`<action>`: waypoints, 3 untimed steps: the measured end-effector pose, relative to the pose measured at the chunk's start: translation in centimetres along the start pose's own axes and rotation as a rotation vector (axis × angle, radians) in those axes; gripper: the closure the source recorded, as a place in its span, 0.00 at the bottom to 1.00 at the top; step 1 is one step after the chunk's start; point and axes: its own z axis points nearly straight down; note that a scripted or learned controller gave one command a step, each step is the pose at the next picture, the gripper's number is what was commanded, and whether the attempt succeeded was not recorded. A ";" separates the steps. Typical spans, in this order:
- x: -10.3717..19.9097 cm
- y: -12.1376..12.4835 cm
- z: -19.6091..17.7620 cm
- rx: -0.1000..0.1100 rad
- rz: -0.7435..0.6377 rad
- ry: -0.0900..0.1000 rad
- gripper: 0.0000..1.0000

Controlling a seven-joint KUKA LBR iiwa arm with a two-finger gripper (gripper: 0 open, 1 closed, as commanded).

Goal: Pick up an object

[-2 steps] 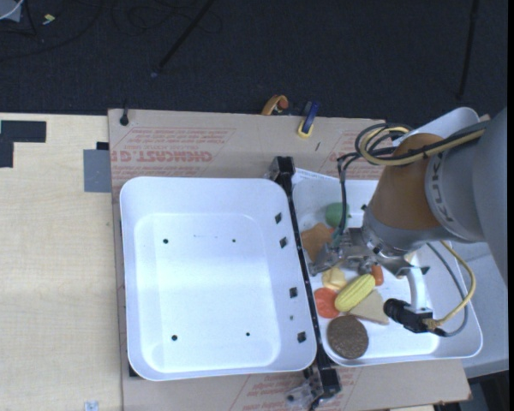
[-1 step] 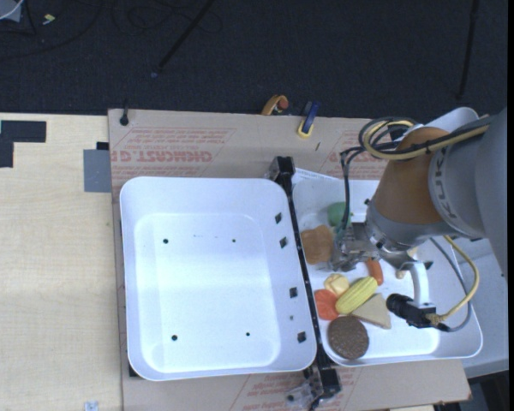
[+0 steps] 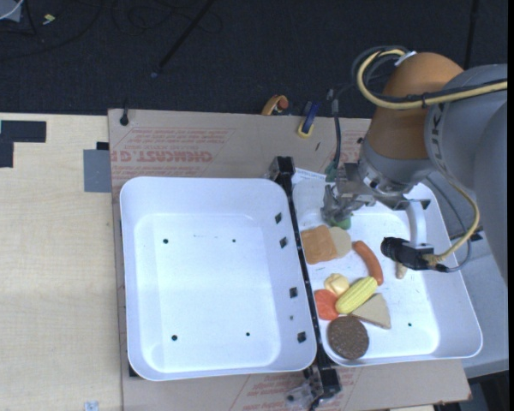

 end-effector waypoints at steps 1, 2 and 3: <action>-5.0 -2.4 1.9 0.005 0.002 0.000 1.00; -6.9 -7.2 5.9 0.006 0.001 0.002 1.00; -6.8 -8.5 5.1 0.005 0.005 0.001 1.00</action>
